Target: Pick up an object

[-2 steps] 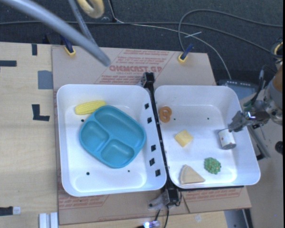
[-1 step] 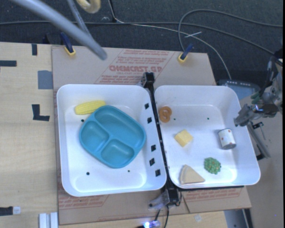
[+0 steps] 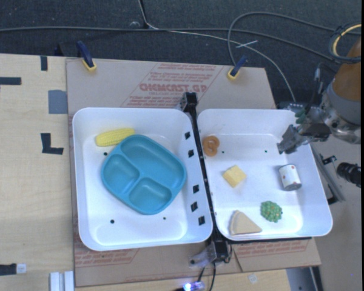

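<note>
While the jaws [image 3: 289, 141] hang at the 2 o'clock edge of the right bin [image 3: 264, 117], I cannot tell if they are open; a white can [image 3: 289, 177] lies just below, at 6 o'clock from them, nothing gripped

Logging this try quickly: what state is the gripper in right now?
Gripper: cannot be told; it hangs over the right bin's far right edge, nothing seen in its hold.

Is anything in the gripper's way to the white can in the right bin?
Nothing visible. The gripper hangs over the right bin's far right part, and the white can lies just nearer the camera on bare bin floor, apart from other objects.
</note>
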`<action>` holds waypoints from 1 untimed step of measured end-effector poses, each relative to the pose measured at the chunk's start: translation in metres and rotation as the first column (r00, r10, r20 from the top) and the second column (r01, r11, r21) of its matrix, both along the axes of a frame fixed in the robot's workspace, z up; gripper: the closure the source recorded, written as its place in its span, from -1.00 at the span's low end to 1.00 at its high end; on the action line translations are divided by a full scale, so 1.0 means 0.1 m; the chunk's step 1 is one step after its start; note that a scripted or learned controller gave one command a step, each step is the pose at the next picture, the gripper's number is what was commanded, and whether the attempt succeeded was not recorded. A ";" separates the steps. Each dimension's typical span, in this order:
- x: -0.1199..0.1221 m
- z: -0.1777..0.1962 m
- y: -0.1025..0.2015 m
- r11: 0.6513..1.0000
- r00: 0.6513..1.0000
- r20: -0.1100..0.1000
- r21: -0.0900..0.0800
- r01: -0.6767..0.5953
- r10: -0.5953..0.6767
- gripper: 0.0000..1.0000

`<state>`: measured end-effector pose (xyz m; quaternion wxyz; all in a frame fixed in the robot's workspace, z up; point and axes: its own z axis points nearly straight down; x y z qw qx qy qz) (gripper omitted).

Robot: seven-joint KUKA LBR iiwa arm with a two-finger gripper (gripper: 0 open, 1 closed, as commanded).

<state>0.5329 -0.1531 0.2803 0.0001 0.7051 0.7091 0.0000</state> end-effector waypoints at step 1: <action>0.16 -0.21 0.51 1.000 1.000 -0.003 0.001 -0.001 0.001 1.00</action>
